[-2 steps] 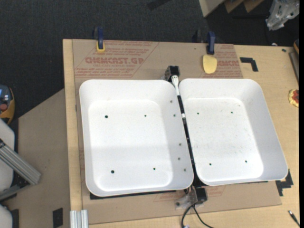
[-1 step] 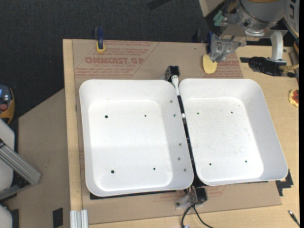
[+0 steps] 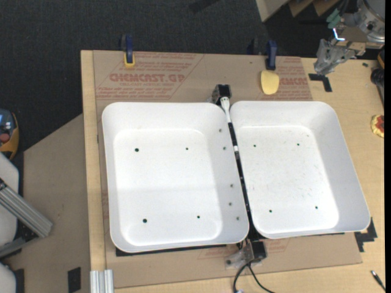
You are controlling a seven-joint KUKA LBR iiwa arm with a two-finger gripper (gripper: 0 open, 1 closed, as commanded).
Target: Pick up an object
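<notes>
Left bin [image 3: 122, 163]: you have a white tray with rounded rim, its floor bare but for small dark dots.
Right bin [image 3: 342, 163]: it sits just beside the left one, their rims touching along the middle seam; its floor carries fine dark specks.
Yellow object [image 3: 269, 82]: you'll find it outside the bins, on the board [image 3: 183, 78] just beyond the right bin's far rim.
Gripper [image 3: 330, 55]: it hangs at the far right corner, past the bins, well apart from the yellow object; you cannot tell whether it is released or clenched.
Clamps: a blue clamp [image 3: 127, 49] pins the far left edge, another [image 3: 270, 54] stands right behind the yellow object.
Open room: both tray floors lie unobstructed.
</notes>
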